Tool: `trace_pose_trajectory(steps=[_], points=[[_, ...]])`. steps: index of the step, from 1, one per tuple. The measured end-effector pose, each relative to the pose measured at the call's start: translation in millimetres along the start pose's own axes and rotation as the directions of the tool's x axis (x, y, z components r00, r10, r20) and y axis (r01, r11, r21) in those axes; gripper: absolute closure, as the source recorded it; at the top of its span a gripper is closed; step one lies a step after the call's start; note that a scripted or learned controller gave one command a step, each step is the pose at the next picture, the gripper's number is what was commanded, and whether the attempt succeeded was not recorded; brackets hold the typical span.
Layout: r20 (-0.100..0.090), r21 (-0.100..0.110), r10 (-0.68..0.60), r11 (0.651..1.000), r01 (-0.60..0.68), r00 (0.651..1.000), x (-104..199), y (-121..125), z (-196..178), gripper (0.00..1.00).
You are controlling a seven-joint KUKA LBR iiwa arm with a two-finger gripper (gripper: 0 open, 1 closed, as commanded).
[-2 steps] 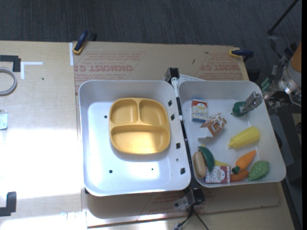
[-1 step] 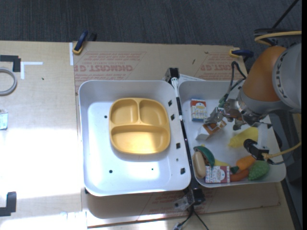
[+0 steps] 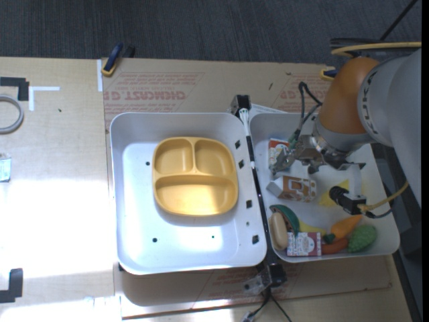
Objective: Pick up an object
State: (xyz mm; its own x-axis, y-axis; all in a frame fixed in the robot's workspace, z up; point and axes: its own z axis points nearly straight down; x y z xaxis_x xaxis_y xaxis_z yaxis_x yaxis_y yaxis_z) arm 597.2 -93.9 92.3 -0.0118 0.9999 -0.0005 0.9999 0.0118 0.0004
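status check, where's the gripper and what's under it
Gripper low in right bin, above brown packet. Nothing seen between fingers. Toy food crowds near corner: carrot, green piece. Yellow tray in left bin.

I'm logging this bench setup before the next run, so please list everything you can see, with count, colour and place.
Bins: two, white, side by side on the bench.
Divided tray: one, yellow, three compartments, in the left bin.
Small carton: one, brown and white, middle of the right bin.
Packet: one, white with red, upper left of the right bin.
Red and white carton: one, at the right bin's near edge.
Toy hot dog: one, tan, beside that carton.
Toy carrot: one, orange, lower right of the right bin.
Green toy: one, right bin's lower right corner.
Clip: one, blue and yellow, on the cardboard beyond the bins.
Arm: one, grey with orange band, from the right.
Gripper: one, dark, over the right bin.
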Motion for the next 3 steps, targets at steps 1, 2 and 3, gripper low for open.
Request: trace_pose_trajectory(steps=[1,2,3], points=[[0.0,0.0,-0.078,0.997,0.078,0.997,0.3,42.6,-0.3,0.0],[0.001,-0.001,-0.079,0.997,0.079,0.997,-0.1,42.9,-10.0,1.0],[0.001,-0.001,-0.292,0.956,0.292,0.956,20.7,62.2,-100.1,1.0]])
